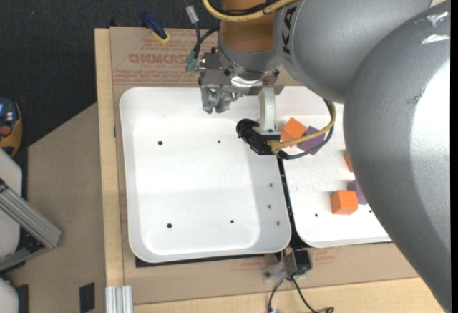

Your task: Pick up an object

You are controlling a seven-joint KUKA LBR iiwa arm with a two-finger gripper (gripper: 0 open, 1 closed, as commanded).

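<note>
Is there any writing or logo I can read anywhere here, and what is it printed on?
"CHCKCAS...": red block letters, blurred, partly behind the gripper, on the brown cardboard sheet under the left bin; the reading is uncertain.
Smaller red line beneath it: too blurred to read.
"K": one dark letter on the arm's grey housing; the rest is cut off.

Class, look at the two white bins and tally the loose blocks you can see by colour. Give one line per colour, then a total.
Orange blocks: 2, one near the bin divider and one lower in the right bin
Purple blocks: 2, one beside the upper orange block and one partly hidden by the arm
Total: 4 visible; the arm may hide more.
</note>
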